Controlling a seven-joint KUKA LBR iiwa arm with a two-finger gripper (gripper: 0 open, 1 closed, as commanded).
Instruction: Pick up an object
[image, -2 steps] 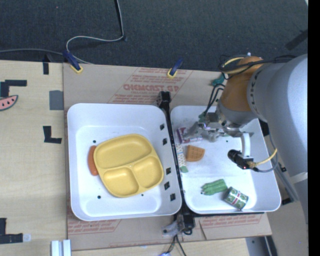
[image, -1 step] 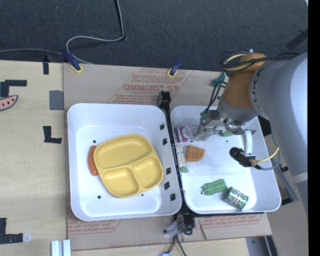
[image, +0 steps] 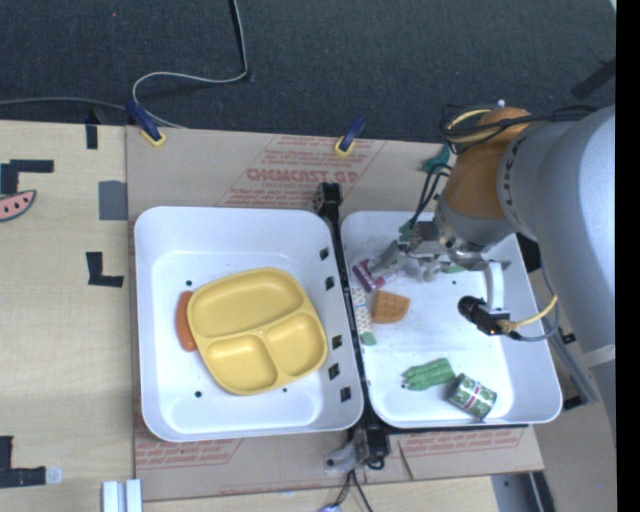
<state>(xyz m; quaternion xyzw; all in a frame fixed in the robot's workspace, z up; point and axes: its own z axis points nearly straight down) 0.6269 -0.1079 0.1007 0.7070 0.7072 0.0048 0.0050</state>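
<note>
In the right bin (image: 530, 395) you have several loose things to choose from. An orange wedge-shaped piece (image: 390, 307) lies toward the bin's left side, just near of the gripper (image: 385, 262). A small purple and white piece (image: 362, 272) sits right at the fingertips, touching or almost touching them; you cannot tell which. A green, pickle-like thing (image: 428, 374) lies toward the near side, and just to its right a small can with a green label (image: 471, 394) rests on its side. A speckled strip (image: 359, 305) runs along the bin's left wall.

The gripper is low over the far left part of this bin, and nothing sits clearly between its fingers; how wide they stand you cannot tell. The grey arm (image: 570, 200) with its orange band (image: 478, 175) comes in from the right.

The left bin (image: 160, 300) holds a yellow divided tray (image: 257, 328), with an orange thing (image: 184, 320) partly tucked under its left edge.
</note>
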